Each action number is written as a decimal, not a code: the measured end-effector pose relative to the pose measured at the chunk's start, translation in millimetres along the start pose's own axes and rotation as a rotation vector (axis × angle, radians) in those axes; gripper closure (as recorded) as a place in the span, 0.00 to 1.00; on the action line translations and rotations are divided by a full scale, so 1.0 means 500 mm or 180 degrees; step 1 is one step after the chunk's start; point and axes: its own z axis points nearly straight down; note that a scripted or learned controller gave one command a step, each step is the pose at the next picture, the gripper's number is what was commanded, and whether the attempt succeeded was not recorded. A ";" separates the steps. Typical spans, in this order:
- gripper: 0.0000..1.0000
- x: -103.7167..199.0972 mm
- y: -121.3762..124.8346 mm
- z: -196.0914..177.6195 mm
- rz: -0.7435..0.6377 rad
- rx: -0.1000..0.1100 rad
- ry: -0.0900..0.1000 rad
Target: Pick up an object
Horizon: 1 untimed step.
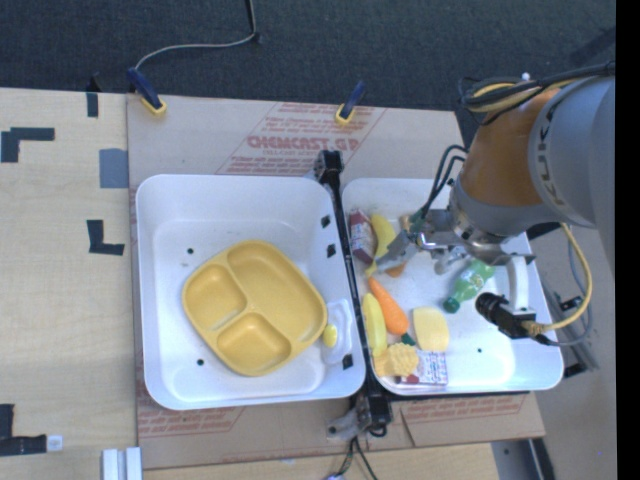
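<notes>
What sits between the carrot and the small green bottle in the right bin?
In the camera view, bare white bin floor separates carrot from green bottle; the yellow block lies just below that line.

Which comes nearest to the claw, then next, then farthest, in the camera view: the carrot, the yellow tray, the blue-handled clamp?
From the claw:
1. Carrot, in the right bin, just below-left of the claw.
2. Yellow tray, in the left bin.
3. Blue-handled clamp, at the cardboard's far left corner.
</notes>
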 end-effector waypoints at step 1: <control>0.00 -0.048 0.092 0.195 -0.0003 -0.0019 -0.0002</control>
